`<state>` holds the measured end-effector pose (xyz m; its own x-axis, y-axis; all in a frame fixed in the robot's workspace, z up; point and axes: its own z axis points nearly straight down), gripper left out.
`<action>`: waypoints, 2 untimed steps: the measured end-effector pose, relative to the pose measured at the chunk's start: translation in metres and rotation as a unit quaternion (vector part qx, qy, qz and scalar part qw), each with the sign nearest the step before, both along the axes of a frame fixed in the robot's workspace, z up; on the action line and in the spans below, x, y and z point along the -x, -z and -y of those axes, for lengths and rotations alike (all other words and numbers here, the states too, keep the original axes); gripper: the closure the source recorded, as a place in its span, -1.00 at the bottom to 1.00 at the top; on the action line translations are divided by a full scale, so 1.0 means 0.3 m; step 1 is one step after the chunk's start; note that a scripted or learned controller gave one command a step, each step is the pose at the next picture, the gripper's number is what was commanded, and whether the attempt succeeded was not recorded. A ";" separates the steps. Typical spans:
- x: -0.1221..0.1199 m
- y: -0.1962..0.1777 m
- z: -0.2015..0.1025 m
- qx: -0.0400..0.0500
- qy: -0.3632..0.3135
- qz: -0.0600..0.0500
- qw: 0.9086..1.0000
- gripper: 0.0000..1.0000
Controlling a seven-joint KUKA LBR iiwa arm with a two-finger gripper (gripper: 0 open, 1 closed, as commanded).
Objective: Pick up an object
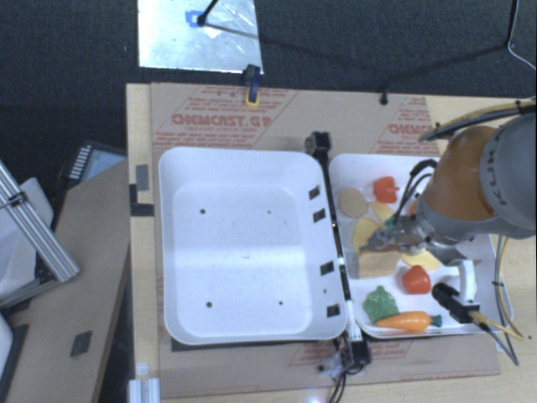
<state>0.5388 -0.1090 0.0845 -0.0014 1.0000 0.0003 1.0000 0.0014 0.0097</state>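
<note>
My gripper (pixel 388 238) is down in the right bin (pixel 348 168), reaching in from the right. It hovers over a yellow wedge (pixel 366 228) and the top edge of a tan bread slice (pixel 377 264). Around it lie a red pepper (pixel 385 189), a round tan biscuit (pixel 352 201), a red tomato (pixel 417 280) and a yellow piece (pixel 424 260) partly under the wrist. Near the front wall lie a green leafy piece (pixel 380 302) and an orange carrot (pixel 407 321). I cannot make out anything held in the gripper.
The left bin (pixel 180 170) stands beside the right one, with a black divider rail (pixel 329 217) between them. A shiny metal plate (pixel 200 22) lies on the dark floor behind the bench. The arm's bulky grey and orange body (pixel 474 183) covers the right bin's right side.
</note>
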 end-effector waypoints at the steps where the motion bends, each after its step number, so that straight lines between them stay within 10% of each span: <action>1: -0.255 -0.004 -0.093 0.000 -0.004 -0.001 1.000 -1.00; 2: -0.019 0.003 -0.080 -0.001 0.001 -0.008 1.000 -1.00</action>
<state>0.5444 -0.0850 0.0837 0.0011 1.0000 0.0013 1.0000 -0.0011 -0.0056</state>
